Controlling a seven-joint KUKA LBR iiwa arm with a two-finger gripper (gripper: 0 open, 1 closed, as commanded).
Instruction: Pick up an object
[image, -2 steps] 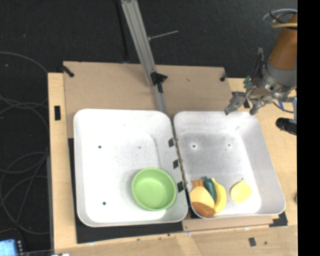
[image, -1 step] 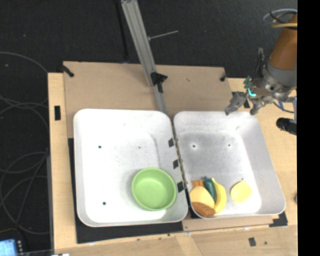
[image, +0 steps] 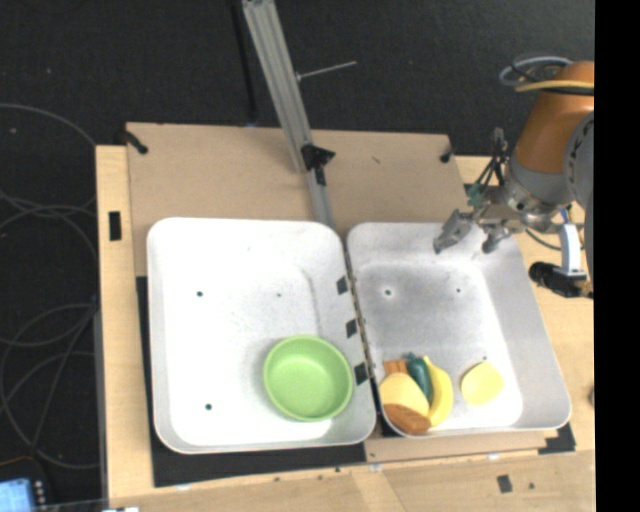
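Observation:
My gripper (image: 470, 238) hangs over the far right corner of the right bin (image: 440, 290), its two fingers spread open with nothing between them. At that bin's near edge lies a cluster: a yellow banana (image: 438, 388), a dark green piece (image: 420, 377), an orange piece (image: 396, 367) and a brown rounded item (image: 407, 417). A yellow lemon-like object (image: 481, 383) sits just right of the cluster. A green bowl (image: 307, 377) rests upright in the near right part of the left bin (image: 220, 290). The gripper is well away from all of these.
A slanted metal pole (image: 290, 110) runs from the top down to the gap between the bins. The arm's orange band and grey wrist (image: 550, 140) stand at the right edge. Black clips (image: 350, 325) sit along the divider between the bins.

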